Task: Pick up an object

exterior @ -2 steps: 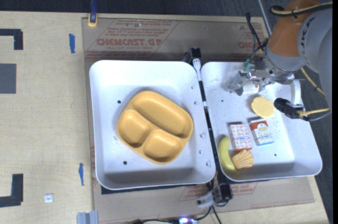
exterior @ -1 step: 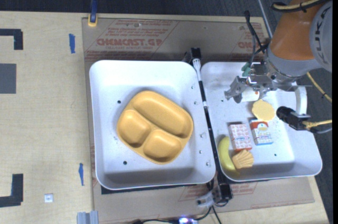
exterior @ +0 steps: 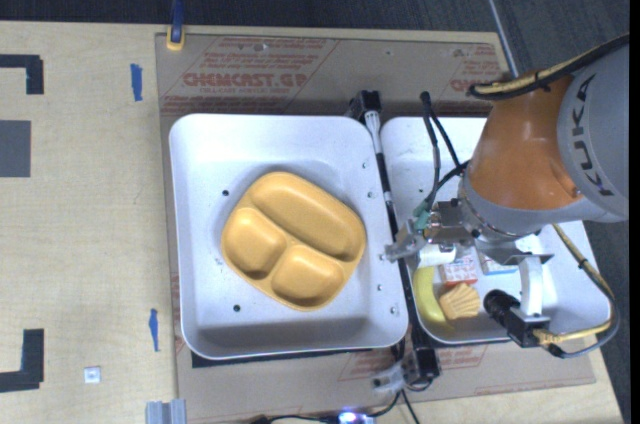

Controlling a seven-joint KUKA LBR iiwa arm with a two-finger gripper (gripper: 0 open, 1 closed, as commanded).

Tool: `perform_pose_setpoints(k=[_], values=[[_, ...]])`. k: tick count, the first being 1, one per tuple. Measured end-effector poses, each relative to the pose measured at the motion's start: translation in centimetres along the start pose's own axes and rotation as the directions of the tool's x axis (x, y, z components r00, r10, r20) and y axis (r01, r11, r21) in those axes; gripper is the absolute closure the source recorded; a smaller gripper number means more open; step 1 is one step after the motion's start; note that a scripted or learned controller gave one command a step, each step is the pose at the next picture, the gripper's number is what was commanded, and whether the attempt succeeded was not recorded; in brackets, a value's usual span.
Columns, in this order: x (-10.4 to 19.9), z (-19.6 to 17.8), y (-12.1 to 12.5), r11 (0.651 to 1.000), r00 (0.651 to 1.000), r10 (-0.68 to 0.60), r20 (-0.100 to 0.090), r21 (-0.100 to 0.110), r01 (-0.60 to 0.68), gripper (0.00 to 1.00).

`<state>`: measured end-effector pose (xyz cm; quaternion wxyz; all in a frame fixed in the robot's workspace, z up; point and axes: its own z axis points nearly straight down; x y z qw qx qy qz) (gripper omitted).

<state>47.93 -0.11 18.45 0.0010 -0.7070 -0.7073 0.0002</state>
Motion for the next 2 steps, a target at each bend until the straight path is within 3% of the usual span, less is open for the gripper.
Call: perform_pose_setpoints(k=[2], values=[[0.0,-2.0,0.3,1.0,1.0,0.001,0.001,-0.009,-0.001,1.0]])
